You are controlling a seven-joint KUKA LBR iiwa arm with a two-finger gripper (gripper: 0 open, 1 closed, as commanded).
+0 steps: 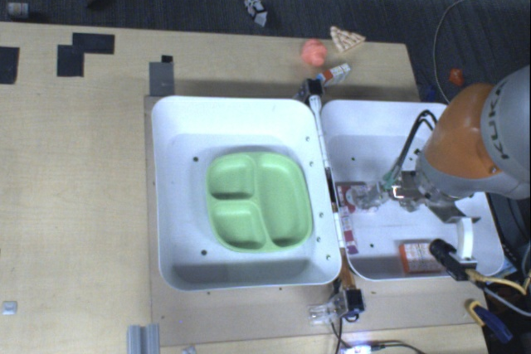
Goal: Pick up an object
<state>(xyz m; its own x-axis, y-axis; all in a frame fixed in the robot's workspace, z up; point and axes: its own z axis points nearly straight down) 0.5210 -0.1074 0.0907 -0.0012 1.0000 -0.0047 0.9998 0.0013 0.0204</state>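
Observation:
My gripper [383,190] is low inside the right bin [373,128], near its left wall, on the grey wrist under the orange band. Just left of it lies a small clear and reddish object [358,196]; whether the gripper touches it I cannot tell. A brown-orange box [417,255] lies flat at the bin's front, below the wrist. A red and white strip [345,225] rests along the bin's left wall. The left bin [178,137] holds a green divided plate [257,200].
On the bench behind the bins lie a pink ball [314,52], a wedge-shaped toy [347,38] and a small red-tipped tube [335,75]. A grey block [161,77] stands at the left bin's back corner. A black cable [415,137] loops over the right bin.

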